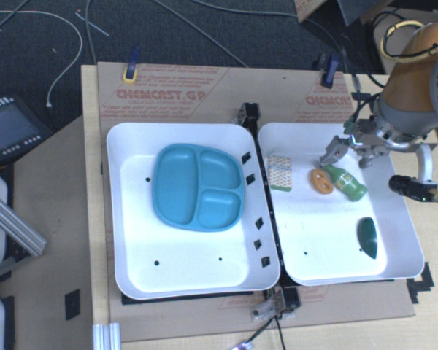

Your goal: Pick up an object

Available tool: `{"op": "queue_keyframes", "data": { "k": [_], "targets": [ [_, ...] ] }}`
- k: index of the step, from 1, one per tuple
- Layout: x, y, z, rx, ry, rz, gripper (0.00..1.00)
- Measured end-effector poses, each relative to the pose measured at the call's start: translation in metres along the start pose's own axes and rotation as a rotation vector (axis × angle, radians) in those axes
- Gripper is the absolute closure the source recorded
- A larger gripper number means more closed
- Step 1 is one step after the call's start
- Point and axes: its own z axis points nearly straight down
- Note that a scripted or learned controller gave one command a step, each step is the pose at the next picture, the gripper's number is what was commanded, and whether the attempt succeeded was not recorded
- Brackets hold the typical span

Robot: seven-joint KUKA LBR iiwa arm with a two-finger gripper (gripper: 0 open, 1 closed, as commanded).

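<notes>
End effector [348, 152]: 2 fingers spread, nothing between them, hovering over the right bin's [336, 268] far side.
Green bottle [347, 181]: lying tilted just below, touching an orange piece [322, 181].
Handling: likely light, stiff, slick plastic; pinch across its middle.

In the right bin [394, 268] lie four objects. A green bottle [348, 183] lies on its side near the top, and a small orange round piece [322, 181] touches it at 9 o'clock. A patterned flat packet [279, 172] lies further towards 9 o'clock. A dark green oval thing [367, 237] lies at 5 o'clock.
</notes>
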Motion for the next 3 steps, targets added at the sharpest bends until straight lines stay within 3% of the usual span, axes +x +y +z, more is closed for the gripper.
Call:
{"op": "queue_keyframes", "data": {
  "k": [1, 2, 3],
  "targets": [
    [-0.005, 0.001, 0.061, -0.003, -0.002, 0.0, 0.0],
    [-0.003, 0.005, 0.074, -0.013, 0.001, -0.001, 0.0],
    [-0.004, 0.003, 0.066, -0.008, -0.001, -0.001, 1.0]
  ]
}}
